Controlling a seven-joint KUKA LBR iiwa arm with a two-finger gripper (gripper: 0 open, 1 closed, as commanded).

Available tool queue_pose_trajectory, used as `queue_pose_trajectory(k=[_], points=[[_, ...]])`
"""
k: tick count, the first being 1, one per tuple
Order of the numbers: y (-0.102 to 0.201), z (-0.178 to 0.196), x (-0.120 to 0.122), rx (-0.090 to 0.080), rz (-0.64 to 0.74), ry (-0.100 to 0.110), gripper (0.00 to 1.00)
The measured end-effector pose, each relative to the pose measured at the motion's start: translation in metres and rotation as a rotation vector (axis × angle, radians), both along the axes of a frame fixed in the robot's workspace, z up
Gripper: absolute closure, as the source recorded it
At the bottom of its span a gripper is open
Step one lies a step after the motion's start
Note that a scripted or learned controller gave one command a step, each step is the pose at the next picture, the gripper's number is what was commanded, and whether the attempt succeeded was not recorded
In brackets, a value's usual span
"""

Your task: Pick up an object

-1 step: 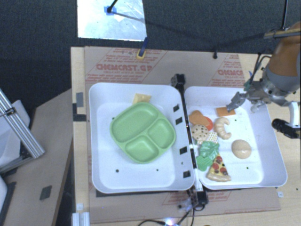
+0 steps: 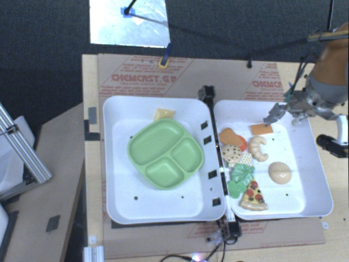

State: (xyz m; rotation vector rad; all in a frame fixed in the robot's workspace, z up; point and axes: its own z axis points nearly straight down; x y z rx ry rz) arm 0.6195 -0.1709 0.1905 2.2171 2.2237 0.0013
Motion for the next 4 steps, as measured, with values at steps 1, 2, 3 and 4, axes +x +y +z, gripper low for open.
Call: queue_pose_trajectory(k=[1,2,3,4], points=[[0.006,-0.048,-0.008,0.001,-0.001,0.003,0.00],[0.007,-0.100,-0.007,0.001,-0.001,0.003,0.00],[0.006,-0.086,-0.006,-0.001,-0.001,-0.003,1.00],[0.003,-0.021,-0.003,-0.002,0.001,-0.007,1.00]])
